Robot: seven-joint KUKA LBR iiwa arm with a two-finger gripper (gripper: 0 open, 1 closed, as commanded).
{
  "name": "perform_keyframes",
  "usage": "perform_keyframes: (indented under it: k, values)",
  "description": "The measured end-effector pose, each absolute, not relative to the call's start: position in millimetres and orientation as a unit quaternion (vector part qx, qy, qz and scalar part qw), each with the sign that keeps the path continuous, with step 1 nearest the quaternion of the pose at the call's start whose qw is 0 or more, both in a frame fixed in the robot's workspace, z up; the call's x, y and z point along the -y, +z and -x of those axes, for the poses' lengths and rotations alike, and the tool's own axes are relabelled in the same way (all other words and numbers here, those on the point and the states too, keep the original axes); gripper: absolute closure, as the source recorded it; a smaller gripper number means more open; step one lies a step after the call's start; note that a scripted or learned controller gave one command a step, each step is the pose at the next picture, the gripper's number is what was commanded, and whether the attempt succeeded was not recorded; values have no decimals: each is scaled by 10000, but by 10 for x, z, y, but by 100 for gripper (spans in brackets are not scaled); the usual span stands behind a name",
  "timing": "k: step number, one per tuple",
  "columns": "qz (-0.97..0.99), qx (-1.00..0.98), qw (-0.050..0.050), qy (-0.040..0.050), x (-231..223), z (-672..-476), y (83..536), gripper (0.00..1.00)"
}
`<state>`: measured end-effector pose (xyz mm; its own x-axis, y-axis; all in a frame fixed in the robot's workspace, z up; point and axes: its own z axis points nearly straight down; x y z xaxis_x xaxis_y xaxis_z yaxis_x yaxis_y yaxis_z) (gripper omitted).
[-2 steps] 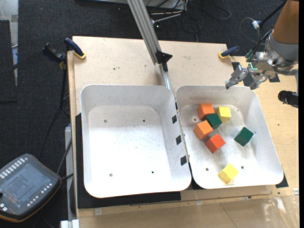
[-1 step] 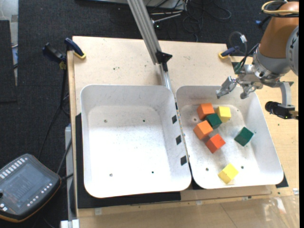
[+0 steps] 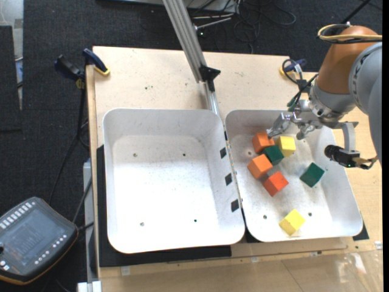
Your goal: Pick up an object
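The right bin [image 3: 328, 208] holds several small blocks. A cluster sits at its back left: an orange block [image 3: 262, 142], a dark green block [image 3: 273, 155], a yellow block [image 3: 287, 145], another orange block [image 3: 260, 166] and a red-orange block [image 3: 275, 182]. A second green block [image 3: 312, 175] lies alone to the right, and a second yellow block [image 3: 292, 221] rests near the front rim. My gripper [image 3: 290, 125] hovers over the back of the bin, just behind the yellow and orange blocks, its fingers spread open with nothing between them.
The left bin [image 3: 164, 181] lies beside the right one, sharing a middle wall. A slanted metal pole [image 3: 185, 32] rises from the back between the bins. Clamps sit at the bench's back corners. A teach pendant [image 3: 30, 239] lies at the lower left.
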<state>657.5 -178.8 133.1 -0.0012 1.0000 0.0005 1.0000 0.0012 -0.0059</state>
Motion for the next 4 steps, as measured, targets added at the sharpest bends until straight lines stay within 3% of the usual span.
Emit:
perform_keyframes:
  k: [1, 2, 3, 4]
  values:
    - [7059, 7082, -85, -51, 1794, -6637, 1198, 0]
    - [7059, 7082, -106, -70, 1793, -6654, 1307, 100]
    - [7065, 7077, -43, -20, 1843, -6634, 1940, 100]
    - [7064, 7078, -32, -15, 1844, -6648, 2254, 100]
